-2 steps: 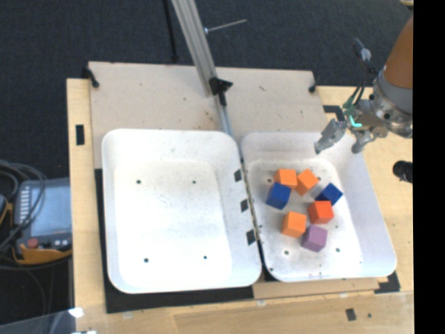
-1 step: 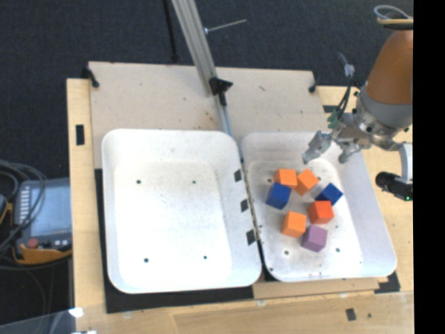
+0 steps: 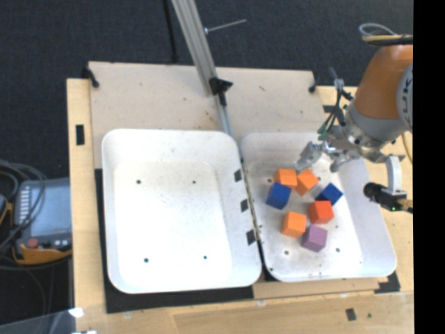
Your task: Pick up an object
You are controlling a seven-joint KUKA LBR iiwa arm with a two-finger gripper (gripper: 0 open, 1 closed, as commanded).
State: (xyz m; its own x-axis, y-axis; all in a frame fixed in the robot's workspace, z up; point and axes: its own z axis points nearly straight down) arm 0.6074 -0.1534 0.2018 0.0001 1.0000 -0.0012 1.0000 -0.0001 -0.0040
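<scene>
Nothing lifted yet: gripper above the far side of the block cluster

Nearest the camera, the left bin [image 3: 125, 270] and the right bin [image 3: 375, 263] sit side by side on the bench [image 3: 83, 186]. All the candidates for picking lie in the right bin, gathered in one loose cluster toward its left and middle.

Going from near to far through that cluster: a purple block [image 3: 315, 238] lies nearest, with an orange block [image 3: 294, 223] touching or just beside it on the left. Behind them sits a red-orange block [image 3: 321, 211], then a blue block [image 3: 330, 194] to the right and a darker blue block [image 3: 278, 196] to the left. Farthest are two orange blocks [image 3: 296, 180], pressed together. They look like small cubes with matte faces, several tilted, and packed closely enough that a neighbour could get in the way of a clean grab.

Beyond the cluster, the gripper [image 3: 323, 156] hangs over the far part of the right bin, its fingers spread apart with nothing between them. Judging from this, the pick is at its start: no block is held, and the descent, closing and lift are all left to do
</scene>
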